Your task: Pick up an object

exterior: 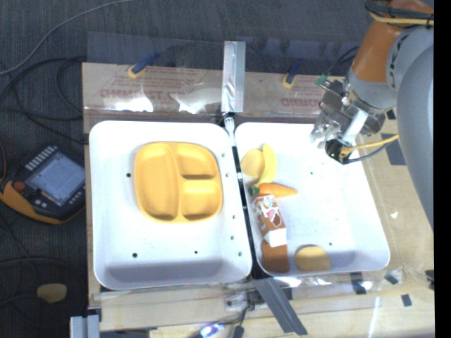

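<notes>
Carrot [276, 189] lies in right bin [352, 210], wedged between yellow fruit [258, 163] and bottle [270, 225] by the divider. Gripper [331, 141] hovers over the bin's far right corner; can't tell the jaws' state. Risk: crowded cluster, so jaws may nudge neighbours and miss.

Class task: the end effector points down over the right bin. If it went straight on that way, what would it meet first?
Probably the bare floor of the right bin; the end effector hangs away from the carrot, though depth is unclear.

right bin [352, 210] centre open, items [271, 220] crowd its left wall, seemingly
</notes>
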### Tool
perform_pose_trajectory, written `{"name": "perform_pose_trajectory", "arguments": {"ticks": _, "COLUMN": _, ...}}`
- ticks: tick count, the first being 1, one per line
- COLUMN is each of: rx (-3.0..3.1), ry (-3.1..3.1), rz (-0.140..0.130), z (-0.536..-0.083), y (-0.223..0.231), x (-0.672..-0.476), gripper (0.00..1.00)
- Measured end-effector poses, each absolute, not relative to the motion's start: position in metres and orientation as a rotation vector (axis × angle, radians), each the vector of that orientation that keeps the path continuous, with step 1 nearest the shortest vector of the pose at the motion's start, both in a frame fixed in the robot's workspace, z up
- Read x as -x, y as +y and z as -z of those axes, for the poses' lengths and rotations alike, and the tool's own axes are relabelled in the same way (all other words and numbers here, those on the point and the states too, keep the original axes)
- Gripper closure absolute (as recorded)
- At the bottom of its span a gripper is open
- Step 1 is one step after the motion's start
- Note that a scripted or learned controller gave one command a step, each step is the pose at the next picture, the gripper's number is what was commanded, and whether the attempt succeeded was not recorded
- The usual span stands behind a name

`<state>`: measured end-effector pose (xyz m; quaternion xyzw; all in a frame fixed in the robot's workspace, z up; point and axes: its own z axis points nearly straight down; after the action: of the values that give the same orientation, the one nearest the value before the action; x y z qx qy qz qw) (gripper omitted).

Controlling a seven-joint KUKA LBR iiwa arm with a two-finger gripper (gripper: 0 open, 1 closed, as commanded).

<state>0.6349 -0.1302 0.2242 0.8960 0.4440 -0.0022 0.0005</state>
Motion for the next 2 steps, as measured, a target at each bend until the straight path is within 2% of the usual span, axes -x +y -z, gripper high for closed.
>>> {"name": "perform_pose_trajectory", "arguments": {"ticks": 1, "rx": -2.899, "ry": 1.209, "rz": 0.01, "z": -0.205, "y": -0.134, "x": -0.568, "gripper": 0.0}}
{"name": "perform_pose_trajectory", "arguments": {"ticks": 2, "rx": -2.819, "ry": 1.387, "rz": 0.008, "z": -0.224, "y": -0.103, "x": -0.587, "gripper": 0.0}}
